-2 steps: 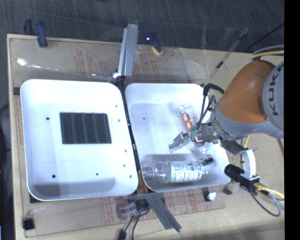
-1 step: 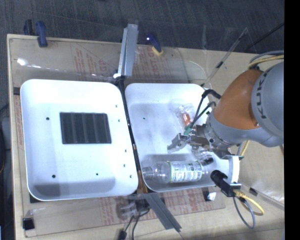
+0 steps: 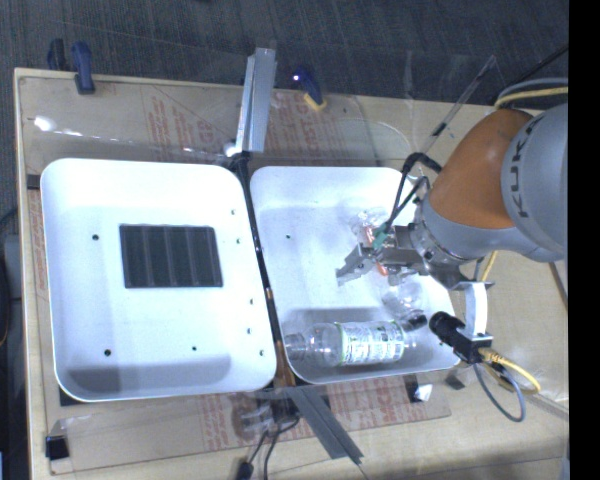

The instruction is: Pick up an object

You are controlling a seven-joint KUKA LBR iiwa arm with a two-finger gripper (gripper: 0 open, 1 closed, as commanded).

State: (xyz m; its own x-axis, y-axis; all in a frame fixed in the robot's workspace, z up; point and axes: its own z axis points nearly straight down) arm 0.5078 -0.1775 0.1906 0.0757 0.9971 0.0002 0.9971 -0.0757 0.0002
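Claw (image 3: 365, 265) of mine hangs over the right bin (image 3: 280, 268), its spread impossible to tell, while a clear plastic bottle (image 3: 352, 343) lies along the near wall.

bottle (image 3: 352, 345) in right bin (image 3: 300, 193), near edge

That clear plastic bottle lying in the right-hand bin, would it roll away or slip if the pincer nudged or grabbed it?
The bottle lies on its side by the near wall of the right bin, so a push across it would probably roll it. It looks clear and empty, so likely light and easy to knock aside. Its smooth round body may slip or dent when squeezed by the pincer.
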